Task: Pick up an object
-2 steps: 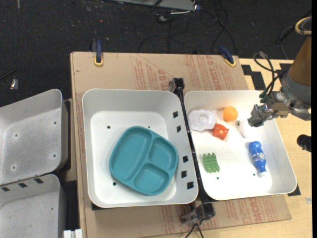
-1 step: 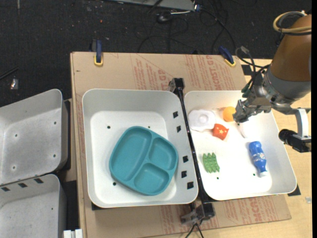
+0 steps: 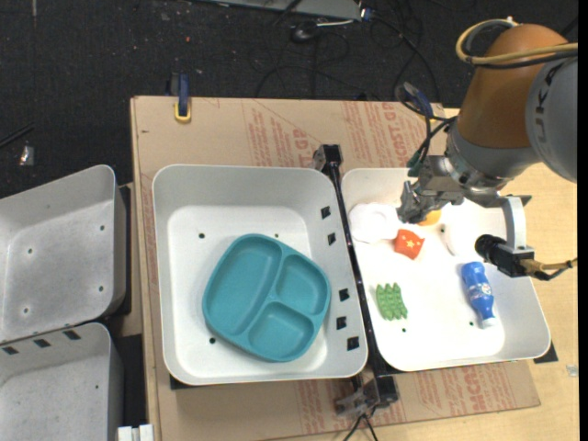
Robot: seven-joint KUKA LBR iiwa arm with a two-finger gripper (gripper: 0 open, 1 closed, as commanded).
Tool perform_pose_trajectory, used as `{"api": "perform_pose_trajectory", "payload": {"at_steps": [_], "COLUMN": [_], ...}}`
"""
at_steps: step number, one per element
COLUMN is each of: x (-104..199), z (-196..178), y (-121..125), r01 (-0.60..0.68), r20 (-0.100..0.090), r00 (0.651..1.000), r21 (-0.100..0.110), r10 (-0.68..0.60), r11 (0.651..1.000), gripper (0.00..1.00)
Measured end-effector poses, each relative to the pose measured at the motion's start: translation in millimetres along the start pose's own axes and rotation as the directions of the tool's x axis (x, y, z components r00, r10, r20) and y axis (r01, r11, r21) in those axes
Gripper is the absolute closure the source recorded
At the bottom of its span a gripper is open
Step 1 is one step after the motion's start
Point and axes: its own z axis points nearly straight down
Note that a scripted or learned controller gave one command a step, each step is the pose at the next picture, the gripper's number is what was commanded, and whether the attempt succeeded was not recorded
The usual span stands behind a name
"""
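Observation:
In the right bin (image 3: 514, 343) lie an orange block (image 3: 409, 243), a green ridged piece (image 3: 390, 300), a blue bottle (image 3: 478, 292) and a small yellow thing (image 3: 429, 217) partly under the gripper. My gripper (image 3: 418, 205) hangs over the bin's upper part, just above and slightly right of the orange block. Its fingers point down and look dark against the white floor.
The left bin (image 3: 184, 200) holds a teal divided tray (image 3: 266, 297). A black divider runs between the two bins. The arm's orange band and grey body fill the upper right. White panels lie at the far left.

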Motion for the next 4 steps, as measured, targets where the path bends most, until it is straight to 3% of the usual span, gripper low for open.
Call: {"api": "perform_pose_trajectory", "payload": {"at_steps": [3, 4], "x": [152.9, 148.8], "z": [9.3, 9.1], "y": [56.5, 55.6], "r01": [0.001, -0.005], "r20": [0.000, 0.002], "r00": [1.000, 1.000], "r21": [-0.004, -0.002], "r10": [-0.001, 0.005], "r11": [1.000, 1.000], "gripper": [1.00, 0.00]}}
